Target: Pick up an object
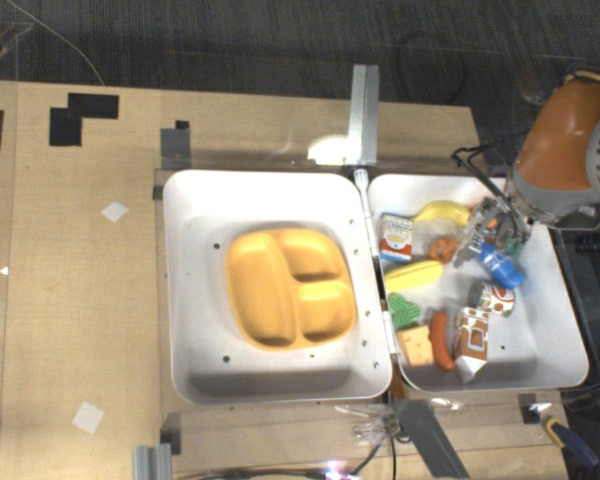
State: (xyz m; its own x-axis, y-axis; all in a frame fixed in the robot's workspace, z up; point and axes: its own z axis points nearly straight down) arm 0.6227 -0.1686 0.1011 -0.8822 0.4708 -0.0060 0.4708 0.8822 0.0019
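The end effector [488,230] hung low over the right bin [565,313], its state impossible to tell; a blue bottle [501,267] lay just below it, seemingly touching; a banana [442,212] lay just to its left; the left bin [185,298] held a yellow divided tray [288,286].

a robot lab: wooden bench [80,298], two white bins [190,368].
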